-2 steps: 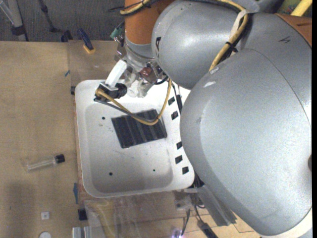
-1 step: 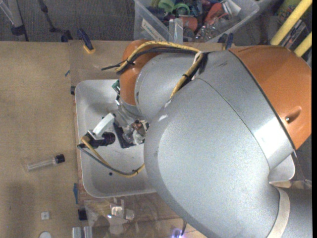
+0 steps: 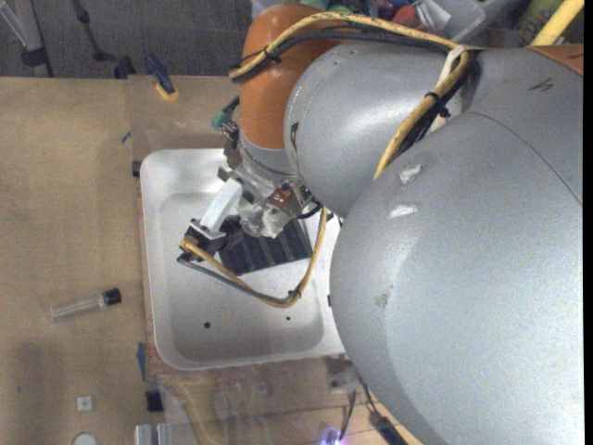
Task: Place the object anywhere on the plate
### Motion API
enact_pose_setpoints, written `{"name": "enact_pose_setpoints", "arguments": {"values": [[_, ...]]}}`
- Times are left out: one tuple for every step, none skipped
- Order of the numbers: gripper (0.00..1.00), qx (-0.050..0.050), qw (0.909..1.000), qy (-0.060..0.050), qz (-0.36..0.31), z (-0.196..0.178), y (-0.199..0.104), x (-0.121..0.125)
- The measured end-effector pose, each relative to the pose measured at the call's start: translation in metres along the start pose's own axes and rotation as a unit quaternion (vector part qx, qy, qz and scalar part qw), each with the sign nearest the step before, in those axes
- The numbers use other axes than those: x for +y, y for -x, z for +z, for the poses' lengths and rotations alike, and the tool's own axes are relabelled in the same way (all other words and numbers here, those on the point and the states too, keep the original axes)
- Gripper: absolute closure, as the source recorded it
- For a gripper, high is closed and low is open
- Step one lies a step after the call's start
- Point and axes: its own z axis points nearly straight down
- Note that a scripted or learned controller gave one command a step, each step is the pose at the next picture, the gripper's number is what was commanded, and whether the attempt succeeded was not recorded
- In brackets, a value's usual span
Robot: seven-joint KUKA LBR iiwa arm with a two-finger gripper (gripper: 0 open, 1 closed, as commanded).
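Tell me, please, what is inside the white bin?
The gripper hangs over a dark ribbed thing lying in the bin. The grey arm covers the bin's right side, so anything there is hidden.

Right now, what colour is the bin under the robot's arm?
The bin is white, clearest in the camera view.
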Motion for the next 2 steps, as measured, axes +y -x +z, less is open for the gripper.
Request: {"name": "enact_pose_setpoints", "arguments": {"values": [[1.0,0.002,0.9961,0.0,0.089,0.042,-0.047,0.06],[1.0,0.001,0.9608,0.0,0.277,0.117,-0.015,0.018]]}}
